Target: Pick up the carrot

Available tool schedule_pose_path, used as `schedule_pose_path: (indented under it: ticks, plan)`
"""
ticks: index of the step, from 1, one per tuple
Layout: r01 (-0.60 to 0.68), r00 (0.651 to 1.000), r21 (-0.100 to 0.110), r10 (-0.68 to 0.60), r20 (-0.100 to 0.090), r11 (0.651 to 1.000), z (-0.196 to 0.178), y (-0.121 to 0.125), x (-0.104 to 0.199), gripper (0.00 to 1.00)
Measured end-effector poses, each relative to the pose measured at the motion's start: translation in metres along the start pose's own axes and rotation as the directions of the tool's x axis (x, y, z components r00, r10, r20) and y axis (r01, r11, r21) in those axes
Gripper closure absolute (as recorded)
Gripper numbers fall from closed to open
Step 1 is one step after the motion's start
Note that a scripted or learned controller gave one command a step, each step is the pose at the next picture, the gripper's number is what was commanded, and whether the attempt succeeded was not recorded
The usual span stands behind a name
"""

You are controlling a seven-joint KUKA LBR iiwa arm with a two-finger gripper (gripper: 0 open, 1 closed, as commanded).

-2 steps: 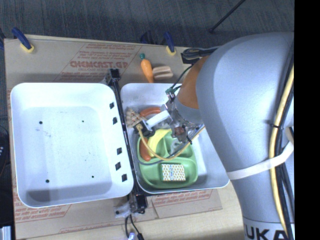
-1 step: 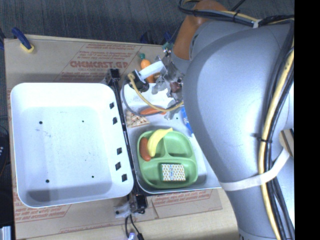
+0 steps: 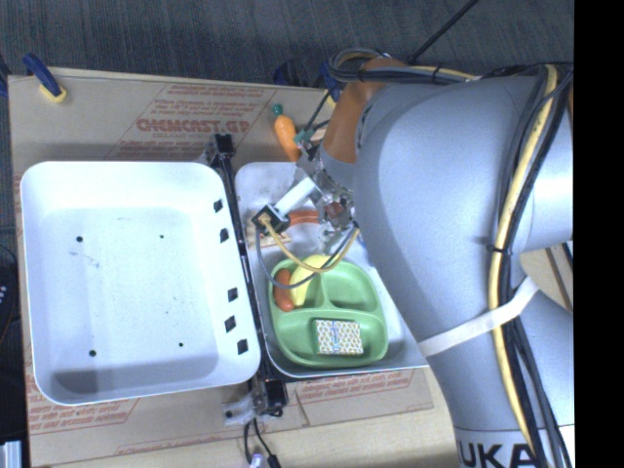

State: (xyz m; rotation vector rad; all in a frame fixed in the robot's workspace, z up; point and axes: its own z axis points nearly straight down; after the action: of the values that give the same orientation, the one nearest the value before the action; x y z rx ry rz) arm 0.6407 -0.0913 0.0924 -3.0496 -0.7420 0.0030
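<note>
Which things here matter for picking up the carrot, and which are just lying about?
For the job: carrot, by the right bin's far rim; gripper, over that bin.
Lying about: green divided plate, patterned square on it, orange and yellow pieces, left bin.

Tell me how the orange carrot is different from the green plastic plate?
The orange carrot is small, long and thin; the green plastic plate is wide and divided. The carrot lies by the right white bin's far edge; the plate sits inside it.

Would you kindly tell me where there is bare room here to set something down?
The left bin is bare wall to wall. The right bin is crowded: green plate in its near half, end effector over the rest.
</note>
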Motion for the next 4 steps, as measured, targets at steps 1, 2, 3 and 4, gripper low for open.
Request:
schedule_pose_path:
  ticks: [1, 2, 3, 4]
  plan:
    - [-0.269, 0.963, -0.001, 0.269, 0.001, 0.963, -0.099, -0.032, 0.021, 0.00]
    - [-0.268, 0.963, -0.002, 0.268, 0.001, 0.963, -0.099, -0.042, 0.029, 0.00]
    - [-0.241, 0.971, -0.001, 0.241, 0.004, 0.971, -0.098, -0.079, 0.018, 0.00]
    - [-0.260, 0.966, -0.001, 0.260, 0.000, 0.966, -0.197, -0.123, -0.026, 0.00]
